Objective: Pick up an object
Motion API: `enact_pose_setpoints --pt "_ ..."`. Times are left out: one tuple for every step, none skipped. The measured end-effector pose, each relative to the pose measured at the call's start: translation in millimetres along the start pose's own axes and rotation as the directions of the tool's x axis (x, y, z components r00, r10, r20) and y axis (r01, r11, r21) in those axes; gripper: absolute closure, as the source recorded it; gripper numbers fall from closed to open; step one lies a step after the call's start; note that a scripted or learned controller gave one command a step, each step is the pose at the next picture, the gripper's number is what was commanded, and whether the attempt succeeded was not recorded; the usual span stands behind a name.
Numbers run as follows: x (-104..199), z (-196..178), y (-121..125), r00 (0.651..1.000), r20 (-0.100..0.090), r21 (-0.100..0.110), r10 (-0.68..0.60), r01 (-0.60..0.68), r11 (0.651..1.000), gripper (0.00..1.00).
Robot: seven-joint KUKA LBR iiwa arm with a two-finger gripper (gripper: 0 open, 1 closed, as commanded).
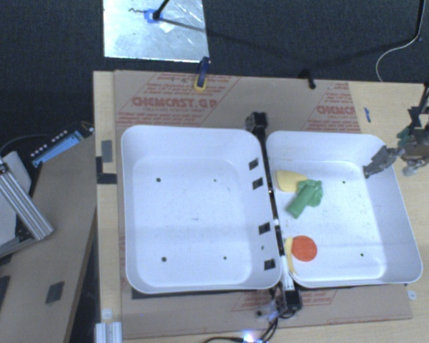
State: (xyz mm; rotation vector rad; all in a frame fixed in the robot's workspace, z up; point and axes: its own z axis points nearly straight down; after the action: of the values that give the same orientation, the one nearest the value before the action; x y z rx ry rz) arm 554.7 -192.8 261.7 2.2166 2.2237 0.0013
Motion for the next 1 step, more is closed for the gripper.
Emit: enact_pose_setpoints --pt "0.0 -11.4 1.0 1.0 0.001 -0.004 -0.004 0.004 1.0 1.0"
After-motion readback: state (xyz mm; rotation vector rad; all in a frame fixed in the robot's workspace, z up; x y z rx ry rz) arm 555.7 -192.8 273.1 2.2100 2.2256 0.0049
